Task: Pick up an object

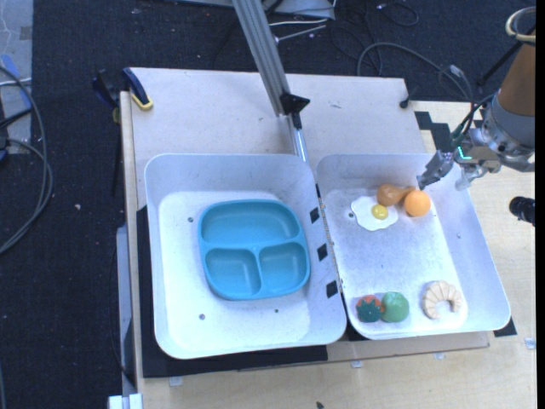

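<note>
In the right bin [464,245] lie a fried egg toy [374,214], a brownish-orange piece [390,194] and an orange ball [416,204] close together near the far side. At the near edge sit a green and red toy [383,307] and a pale croissant-like piece [442,299]. My gripper [446,171] hangs over the bin's far right corner, just right of and above the orange ball. Its two fingers point down and stand apart, with nothing between them.
The left bin [170,228] holds a blue three-compartment tray [254,248]. A slanted metal pole [264,45] reaches down to the gap between the bins. Cables lie on the dark floor at the back and left. A yellow-handled clamp [136,90] sits at the bench's far left corner.
</note>
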`<state>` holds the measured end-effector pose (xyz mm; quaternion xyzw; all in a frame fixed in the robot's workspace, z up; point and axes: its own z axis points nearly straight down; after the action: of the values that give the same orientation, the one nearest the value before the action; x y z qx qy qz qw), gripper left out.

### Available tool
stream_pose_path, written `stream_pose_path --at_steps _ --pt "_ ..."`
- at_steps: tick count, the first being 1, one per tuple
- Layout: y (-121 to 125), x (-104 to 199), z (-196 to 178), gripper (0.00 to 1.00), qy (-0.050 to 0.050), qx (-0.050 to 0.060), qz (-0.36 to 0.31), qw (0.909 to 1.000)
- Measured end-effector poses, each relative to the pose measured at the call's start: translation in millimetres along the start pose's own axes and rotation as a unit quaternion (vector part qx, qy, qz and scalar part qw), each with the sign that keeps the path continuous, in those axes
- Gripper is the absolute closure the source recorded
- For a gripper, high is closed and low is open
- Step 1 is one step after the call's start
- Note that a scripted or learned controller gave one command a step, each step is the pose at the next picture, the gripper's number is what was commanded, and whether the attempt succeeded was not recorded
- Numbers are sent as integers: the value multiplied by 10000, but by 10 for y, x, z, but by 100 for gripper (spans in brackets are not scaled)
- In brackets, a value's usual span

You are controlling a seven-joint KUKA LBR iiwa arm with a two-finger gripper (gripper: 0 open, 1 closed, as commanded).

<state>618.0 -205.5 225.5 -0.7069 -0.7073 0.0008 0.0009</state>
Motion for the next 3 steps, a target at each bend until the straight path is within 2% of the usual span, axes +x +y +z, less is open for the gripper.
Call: stream_pose_path --at_steps 1,2,3 --pt "9 0 -16 0 -4 -16 -3 10000" --pt "98 18 466 0 -1 1 -17 10000" --pt "5 -19 972 0 0 2 6 10000"
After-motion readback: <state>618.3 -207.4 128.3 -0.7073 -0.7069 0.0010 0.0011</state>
